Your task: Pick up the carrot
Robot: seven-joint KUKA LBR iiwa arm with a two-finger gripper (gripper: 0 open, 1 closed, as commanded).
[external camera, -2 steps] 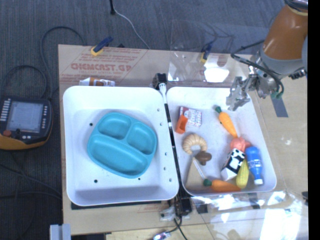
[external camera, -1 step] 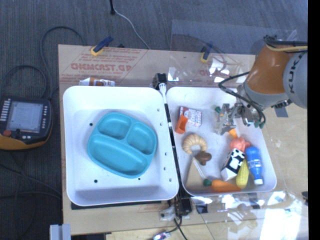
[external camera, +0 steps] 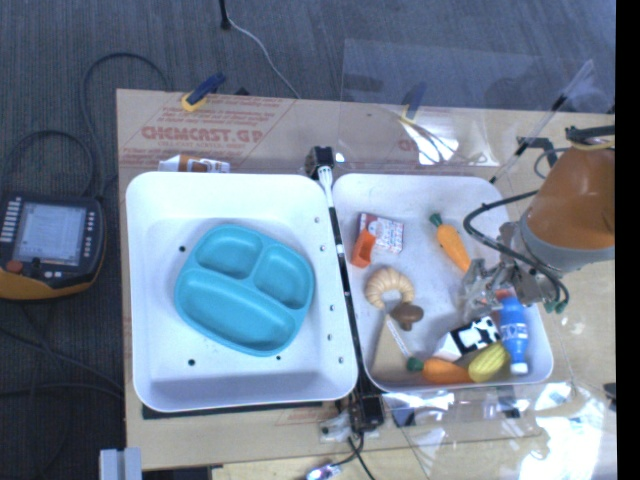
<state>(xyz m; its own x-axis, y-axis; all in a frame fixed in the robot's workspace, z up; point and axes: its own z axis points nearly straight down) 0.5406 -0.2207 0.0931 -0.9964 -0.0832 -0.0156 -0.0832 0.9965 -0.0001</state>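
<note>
Arm enters from the right of the camera view, orange band above the wrist, over the right bin. Claw sits low in that bin near its right side; whether it is spread or pressed together cannot be told from this angle, and nothing is seen pinched in it. Two carrots in the right bin. One carrot lies just up and to the left of the claw, tilted, green top pointing toward the far rim, apart from the claw. A second carrot lies below and left of the claw along the near wall, green end to the left, touching a yellow lemon-like fruit on its right. A blue bottle with a white cap stands just right of and below the claw, close beside it. A black-and-white card lies directly below the claw. Croissant and a brown mushroom-like piece lie well left of the claw, mid-bin. A small red-and-white packet lies further left and up. Far left of the claw, the left bin holds a blue divided tray. Both bins rest on the worktop.
</note>
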